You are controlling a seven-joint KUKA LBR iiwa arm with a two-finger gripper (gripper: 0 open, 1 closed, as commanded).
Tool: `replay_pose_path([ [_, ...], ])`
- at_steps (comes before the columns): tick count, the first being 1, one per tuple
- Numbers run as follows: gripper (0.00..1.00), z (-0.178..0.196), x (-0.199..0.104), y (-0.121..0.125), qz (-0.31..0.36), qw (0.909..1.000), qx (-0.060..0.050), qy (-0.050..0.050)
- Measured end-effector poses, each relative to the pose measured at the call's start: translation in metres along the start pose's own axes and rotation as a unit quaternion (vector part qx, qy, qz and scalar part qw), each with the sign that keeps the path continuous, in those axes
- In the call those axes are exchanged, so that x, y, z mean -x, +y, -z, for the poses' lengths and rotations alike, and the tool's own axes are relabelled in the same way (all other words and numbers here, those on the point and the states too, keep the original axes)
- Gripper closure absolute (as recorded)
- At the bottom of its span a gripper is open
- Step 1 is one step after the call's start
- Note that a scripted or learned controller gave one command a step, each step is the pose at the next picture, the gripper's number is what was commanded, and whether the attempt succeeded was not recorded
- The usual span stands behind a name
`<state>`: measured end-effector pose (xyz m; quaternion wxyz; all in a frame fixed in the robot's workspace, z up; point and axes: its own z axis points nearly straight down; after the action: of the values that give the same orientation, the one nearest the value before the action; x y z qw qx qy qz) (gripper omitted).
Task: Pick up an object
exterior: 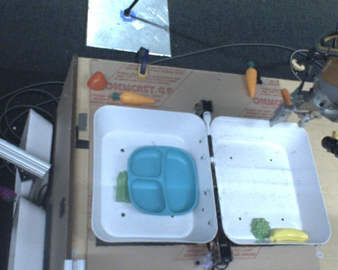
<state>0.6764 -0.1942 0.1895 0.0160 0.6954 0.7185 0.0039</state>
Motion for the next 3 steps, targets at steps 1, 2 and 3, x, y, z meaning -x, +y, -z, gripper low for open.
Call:
replay_pose_path([
  [1,0.0,-0.092,0.001,-0.013,-0.014,0.9998,-0.015,0.009],
  [2,1.0,-0.079,0.002,-0.01,-0.013,0.9998,-0.011,0.007],
  [3,1.0,-0.067,0.002,-0.009,-0.012,0.9999,-0.009,0.007],
])
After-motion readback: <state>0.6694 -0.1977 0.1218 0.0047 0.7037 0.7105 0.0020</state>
